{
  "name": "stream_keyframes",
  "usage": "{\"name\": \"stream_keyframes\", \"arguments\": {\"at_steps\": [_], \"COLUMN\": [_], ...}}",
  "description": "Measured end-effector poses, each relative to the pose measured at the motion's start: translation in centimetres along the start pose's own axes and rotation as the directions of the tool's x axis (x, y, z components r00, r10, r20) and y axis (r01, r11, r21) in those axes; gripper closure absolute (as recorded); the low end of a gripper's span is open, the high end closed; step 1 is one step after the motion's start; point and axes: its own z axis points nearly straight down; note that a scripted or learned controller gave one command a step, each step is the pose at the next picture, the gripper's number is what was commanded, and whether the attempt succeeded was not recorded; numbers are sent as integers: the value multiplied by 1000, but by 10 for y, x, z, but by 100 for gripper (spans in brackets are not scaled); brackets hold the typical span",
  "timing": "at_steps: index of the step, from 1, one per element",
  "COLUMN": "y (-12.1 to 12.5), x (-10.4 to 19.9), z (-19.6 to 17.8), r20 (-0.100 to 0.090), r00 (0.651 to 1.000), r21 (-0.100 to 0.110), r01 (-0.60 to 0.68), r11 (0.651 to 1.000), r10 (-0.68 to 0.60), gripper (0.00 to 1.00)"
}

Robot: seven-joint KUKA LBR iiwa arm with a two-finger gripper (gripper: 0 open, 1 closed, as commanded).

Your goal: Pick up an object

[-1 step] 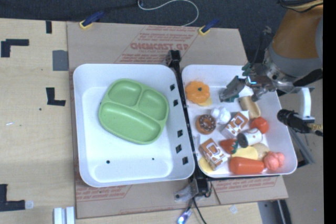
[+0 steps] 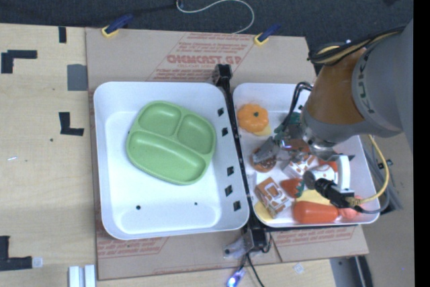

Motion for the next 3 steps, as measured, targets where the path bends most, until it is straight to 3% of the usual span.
{"name": "stream_keyframes", "arguments": {"at_steps": [1,2,3], "y": [2,-16,-35], "x": [0,56,114], "z": [-17,-109,-263], "r20": [0,0,-2], "r00": [1000,1000,1000], "r21": [-7,-17,-28], "r01": [0,6,7], "r11": [1000,1000,1000], "r10": [0,-6,-7], "gripper": [100,100,100]}}
